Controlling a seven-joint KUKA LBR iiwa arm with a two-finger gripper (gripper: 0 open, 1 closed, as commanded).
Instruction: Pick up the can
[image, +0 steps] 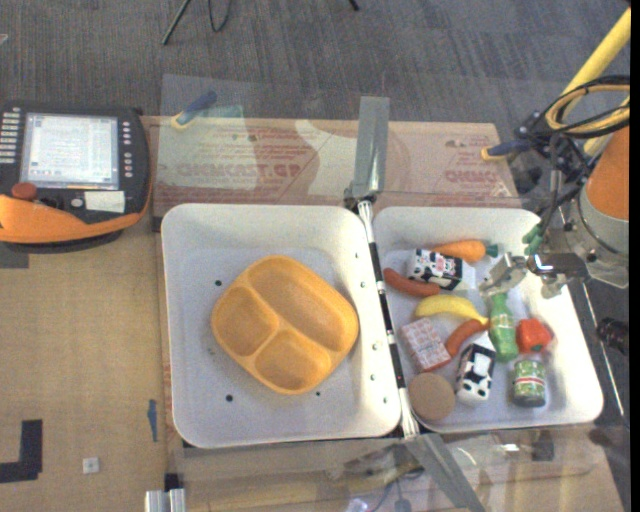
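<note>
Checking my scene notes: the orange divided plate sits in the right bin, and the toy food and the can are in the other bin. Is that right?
Not quite. The camera view shows the orange divided plate in the left bin, not the right. The toy food and the can are in the other bin, on the right.

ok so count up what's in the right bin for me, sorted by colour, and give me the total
Orange: 2, a plastic carrot and an orange sausage shape
Red: 3, a red sausage, a red pepper and a small red patterned box
Yellow: 1, a toy banana
Green: 2, a green bottle and a green-labelled can
Black-and-white: 2 cow-print cartons
Brown: 1 round disc
Total: 11
</note>
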